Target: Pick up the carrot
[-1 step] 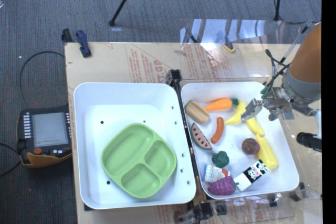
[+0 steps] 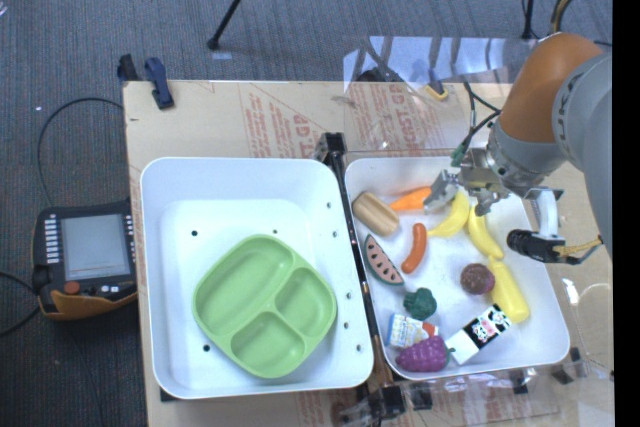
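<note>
Near the right bin's (image 2: 560, 340) far edge lies one carrot (image 2: 410, 200), between one bread roll (image 2: 375, 212) and two bananas (image 2: 470, 220). Just beside it hovers the gripper (image 2: 462, 197), fingers apart, holding nothing. One green tray (image 2: 265, 305) occupies the left bin (image 2: 170, 205).

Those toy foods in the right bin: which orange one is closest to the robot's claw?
The carrot, a tapered orange piece by the bun, lies just left of the gripper. The orange-red sausage sits lower, farther from it.

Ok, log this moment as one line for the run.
task: pick up carrot | carrot: right bin, beside bread roll | pincer: above bananas, right of carrot | grasp: not yet
</note>
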### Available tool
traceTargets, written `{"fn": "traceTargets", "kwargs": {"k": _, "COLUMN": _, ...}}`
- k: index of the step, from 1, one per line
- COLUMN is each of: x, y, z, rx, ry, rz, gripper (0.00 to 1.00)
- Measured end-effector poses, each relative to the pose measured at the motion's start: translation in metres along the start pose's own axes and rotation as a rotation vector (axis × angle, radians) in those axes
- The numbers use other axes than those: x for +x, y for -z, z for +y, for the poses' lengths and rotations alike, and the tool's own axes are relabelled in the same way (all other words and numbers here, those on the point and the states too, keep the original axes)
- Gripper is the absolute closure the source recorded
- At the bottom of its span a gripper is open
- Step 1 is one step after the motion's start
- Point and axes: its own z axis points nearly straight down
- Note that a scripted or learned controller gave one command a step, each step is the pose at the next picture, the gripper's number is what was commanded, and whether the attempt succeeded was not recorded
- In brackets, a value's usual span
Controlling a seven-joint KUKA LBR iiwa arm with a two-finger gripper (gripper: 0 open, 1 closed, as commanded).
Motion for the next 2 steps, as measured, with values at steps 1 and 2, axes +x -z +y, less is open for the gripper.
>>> {"fn": "traceTargets", "kwargs": {"k": 1, "x": 0.0375, "y": -0.0419, "z": 0.0024, "rx": -0.001, "ry": -0.244, "rz": 0.000, "gripper": 0.00}}
{"fn": "traceTargets", "kwargs": {"k": 2, "x": 0.0422, "y": -0.0409, "z": 0.0023, "rx": -0.004, "ry": -0.490, "rz": 0.000, "gripper": 0.00}}
